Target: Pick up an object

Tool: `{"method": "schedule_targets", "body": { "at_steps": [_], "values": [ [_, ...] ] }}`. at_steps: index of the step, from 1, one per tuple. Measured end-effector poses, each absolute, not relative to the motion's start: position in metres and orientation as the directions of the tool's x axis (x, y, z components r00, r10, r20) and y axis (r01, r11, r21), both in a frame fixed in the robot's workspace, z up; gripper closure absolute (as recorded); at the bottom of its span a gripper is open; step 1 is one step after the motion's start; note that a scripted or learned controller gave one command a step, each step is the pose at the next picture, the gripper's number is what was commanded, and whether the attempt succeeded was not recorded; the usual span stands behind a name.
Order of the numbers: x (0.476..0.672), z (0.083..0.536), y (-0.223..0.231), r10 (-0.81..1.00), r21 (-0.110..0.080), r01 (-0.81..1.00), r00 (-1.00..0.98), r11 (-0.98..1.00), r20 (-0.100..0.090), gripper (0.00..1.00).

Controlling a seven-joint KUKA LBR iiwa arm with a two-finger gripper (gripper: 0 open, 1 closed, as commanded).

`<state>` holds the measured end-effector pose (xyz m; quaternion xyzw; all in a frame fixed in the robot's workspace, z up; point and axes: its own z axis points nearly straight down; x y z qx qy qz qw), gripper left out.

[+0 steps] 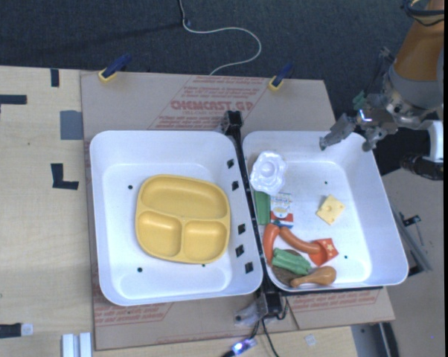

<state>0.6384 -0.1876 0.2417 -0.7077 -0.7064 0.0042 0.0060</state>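
Observation:
The right bin (pixel 380 199) holds several small items: a crumpled clear plastic cup (pixel 269 171), a yellow cheese wedge (pixel 330 210), a small printed packet (pixel 282 208), a green piece (pixel 262 207), an orange-red curved piece (pixel 298 242), a green pepper (pixel 289 260) and a brown drumstick (pixel 314 277). My gripper (pixel 353 137) hangs over the bin's far right corner, open, with nothing between its fingers. It is well above and to the right of the items.
The left bin (pixel 105 199) contains a yellow divided plate (pixel 183 218). A black divider clip (pixel 231 121) sits where the two bins meet. Both bins rest on a cardboard sheet (pixel 202 103), and a white cable (pixel 224 39) loops behind it.

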Motion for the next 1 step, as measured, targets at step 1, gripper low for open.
{"method": "schedule_targets", "body": {
  "at_steps": [1],
  "values": [
    [0.6409, 0.2502, -0.1872, 1.000, -0.001, 1.000, -0.001, 0.001, 0.000, 0.00]
  ]
}}
